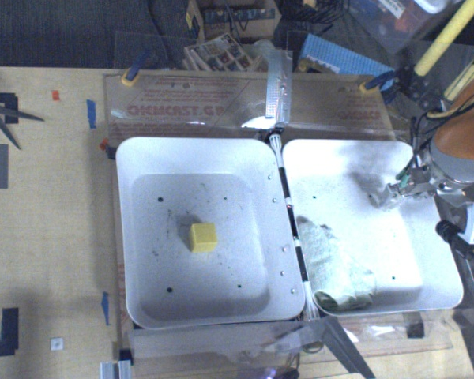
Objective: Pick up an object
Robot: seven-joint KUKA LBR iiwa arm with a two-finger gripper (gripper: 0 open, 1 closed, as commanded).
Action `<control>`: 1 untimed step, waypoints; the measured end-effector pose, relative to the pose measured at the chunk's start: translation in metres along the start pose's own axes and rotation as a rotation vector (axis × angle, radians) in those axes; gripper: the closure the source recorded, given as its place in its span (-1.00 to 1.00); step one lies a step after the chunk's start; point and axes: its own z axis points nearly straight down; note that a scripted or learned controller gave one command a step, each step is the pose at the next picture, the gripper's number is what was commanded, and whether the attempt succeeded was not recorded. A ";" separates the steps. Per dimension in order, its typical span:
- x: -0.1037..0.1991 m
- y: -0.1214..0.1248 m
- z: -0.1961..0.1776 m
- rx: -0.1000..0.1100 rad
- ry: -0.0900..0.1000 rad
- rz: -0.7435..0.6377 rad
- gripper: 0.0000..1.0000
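A small yellow cube (pixel 203 237) rests near the middle of the left white bin (pixel 142 164). In the right white bin (pixel 332 160), a rolled grey-white cloth (pixel 333 268) lies along the left wall, reaching down to the front corner. My gripper (pixel 385 195) hangs low over the upper right part of the right bin, well away from the cloth and far from the cube. The grey arm with its orange band (pixel 462 136) comes in from the right edge behind it. I see nothing held in the gripper.
A metal divider strip (pixel 288 212) separates the two bins. Clear plastic sheeting (pixel 189 105) and clamps sit behind the bins, with cables and boxes beyond. The wooden bench (pixel 39 235) stretches out to the left.
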 end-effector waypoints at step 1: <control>-0.003 -0.008 -0.091 0.008 -0.004 0.264 1.00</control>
